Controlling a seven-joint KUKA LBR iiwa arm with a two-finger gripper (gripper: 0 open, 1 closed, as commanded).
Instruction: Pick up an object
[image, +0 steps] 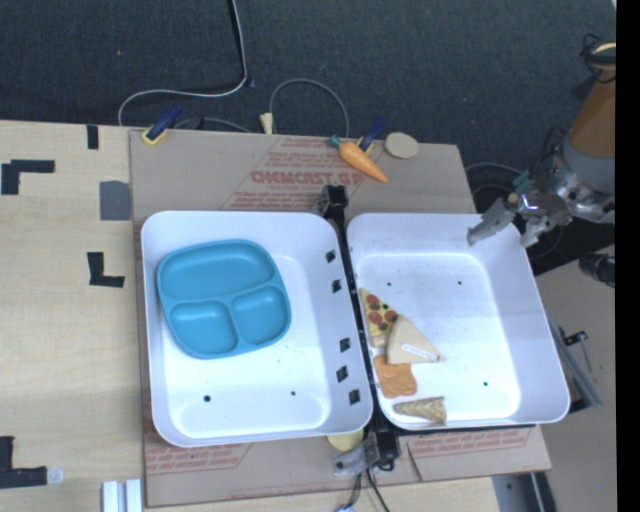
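A: Where are the gripper (497, 222) jaws?
B: Above the right bin's (520, 330) far rim; their opening is unclear.
A: The food pieces (398, 350)?
B: Clustered along that bin's left wall.

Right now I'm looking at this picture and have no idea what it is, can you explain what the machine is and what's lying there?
One camera looks down at a slant on a bench with two shallow white bins. The grey and orange robot arm reaches in from the right; its claw hangs over the far right corner of the right bin. I see nothing held in it. The left bin holds a blue divided plate. The right bin holds flat toy food pieces along its left side. A toy carrot lies on the cardboard behind the bins.
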